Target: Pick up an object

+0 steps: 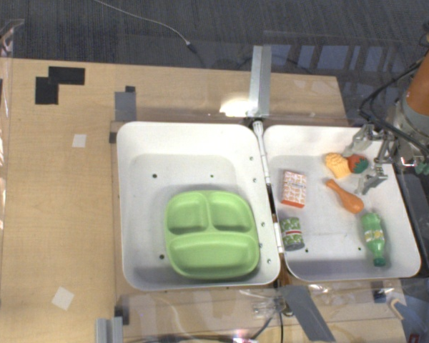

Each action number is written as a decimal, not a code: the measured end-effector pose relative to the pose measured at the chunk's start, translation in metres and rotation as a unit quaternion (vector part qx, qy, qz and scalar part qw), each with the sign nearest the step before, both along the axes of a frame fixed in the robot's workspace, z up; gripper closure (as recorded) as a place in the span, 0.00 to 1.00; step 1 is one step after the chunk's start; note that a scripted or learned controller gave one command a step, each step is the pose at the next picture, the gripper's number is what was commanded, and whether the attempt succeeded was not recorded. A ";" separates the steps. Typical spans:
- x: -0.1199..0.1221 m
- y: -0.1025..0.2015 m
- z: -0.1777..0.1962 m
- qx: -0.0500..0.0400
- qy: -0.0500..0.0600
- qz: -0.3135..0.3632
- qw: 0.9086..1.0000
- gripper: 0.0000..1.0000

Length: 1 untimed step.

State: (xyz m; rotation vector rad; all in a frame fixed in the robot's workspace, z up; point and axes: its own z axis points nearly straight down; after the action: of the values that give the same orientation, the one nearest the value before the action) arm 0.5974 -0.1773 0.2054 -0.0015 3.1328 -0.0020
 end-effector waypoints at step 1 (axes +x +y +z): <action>-0.033 0.005 -0.109 -0.001 -0.001 0.051 0.999 0.00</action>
State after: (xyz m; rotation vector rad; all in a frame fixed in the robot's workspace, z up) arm 0.5642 -0.1721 0.0968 -0.1608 3.1272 -0.0037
